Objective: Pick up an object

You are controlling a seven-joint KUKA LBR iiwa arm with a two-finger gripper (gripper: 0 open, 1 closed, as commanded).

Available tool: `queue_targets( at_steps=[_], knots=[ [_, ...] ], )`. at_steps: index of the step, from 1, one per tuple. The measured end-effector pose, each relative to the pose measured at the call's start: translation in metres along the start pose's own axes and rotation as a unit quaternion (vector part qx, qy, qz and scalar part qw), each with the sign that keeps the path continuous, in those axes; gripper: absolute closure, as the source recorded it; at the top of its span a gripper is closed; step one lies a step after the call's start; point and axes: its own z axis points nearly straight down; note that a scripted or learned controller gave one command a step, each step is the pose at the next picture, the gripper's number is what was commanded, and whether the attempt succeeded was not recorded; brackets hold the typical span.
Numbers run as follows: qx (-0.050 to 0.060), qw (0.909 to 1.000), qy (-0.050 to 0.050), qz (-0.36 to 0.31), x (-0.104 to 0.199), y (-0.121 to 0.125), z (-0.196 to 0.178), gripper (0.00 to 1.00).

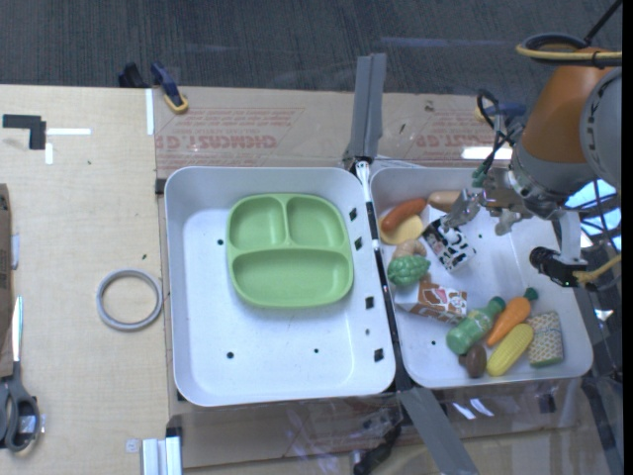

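The right bin (569, 265) holds several toy foods. A hot dog in a bun (403, 220) lies at its back left, with a green leafy piece (407, 269) and a brown packet (436, 302) in front of it. Along the front right lie a green bottle (471, 330), a carrot (510, 316), a yellow corn cob (510, 349), a small brown piece (475, 361) and a tan waffle-like square (546, 339). My gripper (450, 238) reaches in from the right and hangs low just right of the hot dog, above the leafy piece.
The left bin (198, 344) holds a green divided plate (290, 248). On the bench to the left lie a grey ring (130, 298) and scissors (18, 409). A grey divider post (367, 107) stands between the bins at the back.
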Motion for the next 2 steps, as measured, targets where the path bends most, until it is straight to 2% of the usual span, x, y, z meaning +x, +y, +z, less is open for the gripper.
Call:
queue_targets(
  at_steps=[1,2],
  knots=[
    [0.0,0.9999,0.0,0.012,0.036,0.005,0.049,0.0],
    [0.0,0.9999,-0.001,0.012,0.035,0.006,0.039,1.0]
  ],
)
